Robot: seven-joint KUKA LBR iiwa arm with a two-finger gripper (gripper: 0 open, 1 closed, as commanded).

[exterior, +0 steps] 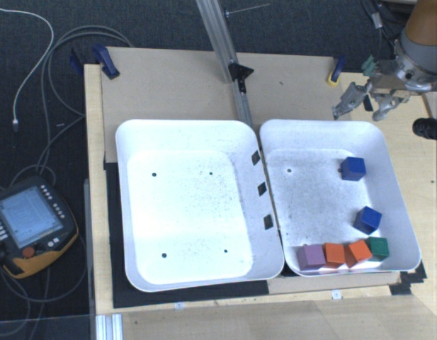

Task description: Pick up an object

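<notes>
Gripper [362, 105] hangs spread apart, nothing in it, beyond the right white plastic bin [395, 211]. Those small cubes jammed along the near wall look like trouble: fingers could snag neighbours.

- A single camera looks down from above the bench [176, 76] at a slant, from the near side toward the far side.
- It stands far enough back to take in both white bins whole: the left bin [133, 137] and the right bin [399, 190], side by side.
- Dark floor [133, 13] shows beyond the far edge and to the left.
- The arm [420, 27] enters at the far right corner.
</notes>
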